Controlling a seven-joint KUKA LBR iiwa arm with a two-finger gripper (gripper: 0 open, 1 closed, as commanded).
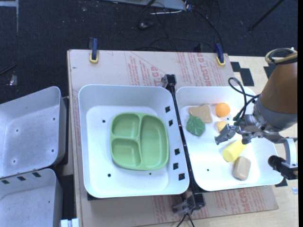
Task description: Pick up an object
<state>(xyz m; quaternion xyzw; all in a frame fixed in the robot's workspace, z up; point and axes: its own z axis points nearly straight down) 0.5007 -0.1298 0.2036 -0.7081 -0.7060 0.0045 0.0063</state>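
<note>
The right bin (208, 174) holds several small objects. A tan bread-like piece (201, 112) and an orange ball (222, 109) lie at its far side. Just in front of the tan piece is a green leafy piece (195, 126), and a small yellow bit (221, 125) lies to its right. Nearer the front are a yellow block (233, 152) and a tan block (241, 168). My gripper (235, 136) hangs over the middle of this bin, just above the yellow block's far end, between it and the small yellow bit. Nothing shows as held.
The left bin (94, 126) holds a green sectioned plate (140, 141). A black divider strip (179, 131) runs between the bins. The grey arm with its orange band (281, 89) comes in over the right bin's right edge. Cables trail near the wrist.
</note>
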